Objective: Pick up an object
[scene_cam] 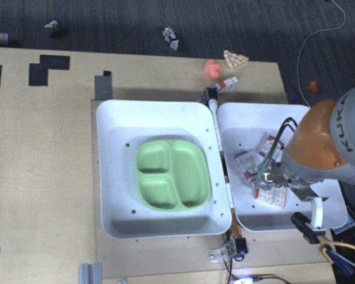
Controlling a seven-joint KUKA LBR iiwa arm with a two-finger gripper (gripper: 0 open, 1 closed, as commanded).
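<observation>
The right white bin (248,218) holds several small packets with red and white print (271,197), bunched near its middle. My gripper (267,177) is down among them, below the orange band of the arm (313,141), which comes in from the right and covers part of the pile. Whether a packet sits between the fingers cannot be made out. The left white bin (115,158) holds a green divided tray (171,173).
On the bench behind the bins lie a pink ball (212,68), a wedge-shaped toy (235,58) and a small tube (226,85). Black cables hang at the right. Small clutter lies on the dark floor beyond the bench.
</observation>
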